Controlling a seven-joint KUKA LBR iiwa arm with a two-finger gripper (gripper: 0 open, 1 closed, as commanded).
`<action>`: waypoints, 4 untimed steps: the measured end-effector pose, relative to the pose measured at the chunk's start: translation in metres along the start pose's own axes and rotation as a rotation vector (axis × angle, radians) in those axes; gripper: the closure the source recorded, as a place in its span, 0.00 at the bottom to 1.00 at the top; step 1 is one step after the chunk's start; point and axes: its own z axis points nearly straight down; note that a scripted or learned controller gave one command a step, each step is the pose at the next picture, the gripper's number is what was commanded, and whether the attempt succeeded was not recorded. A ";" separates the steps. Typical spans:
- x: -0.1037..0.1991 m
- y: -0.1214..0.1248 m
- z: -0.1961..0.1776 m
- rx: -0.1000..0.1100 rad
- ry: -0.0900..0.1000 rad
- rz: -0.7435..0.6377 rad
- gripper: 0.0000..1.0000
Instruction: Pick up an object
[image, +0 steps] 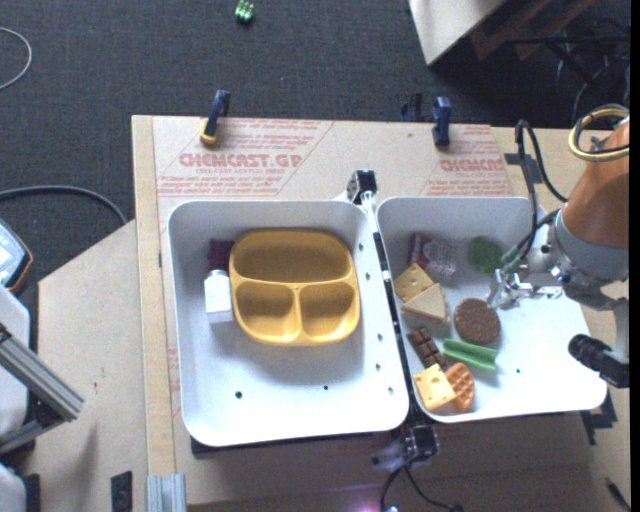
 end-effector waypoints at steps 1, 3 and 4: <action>0.000 0.002 -0.031 0.000 0.000 0.000 1.00; 0.104 0.037 -0.033 0.002 0.004 -0.005 1.00; 0.147 0.057 -0.021 0.003 0.003 -0.004 1.00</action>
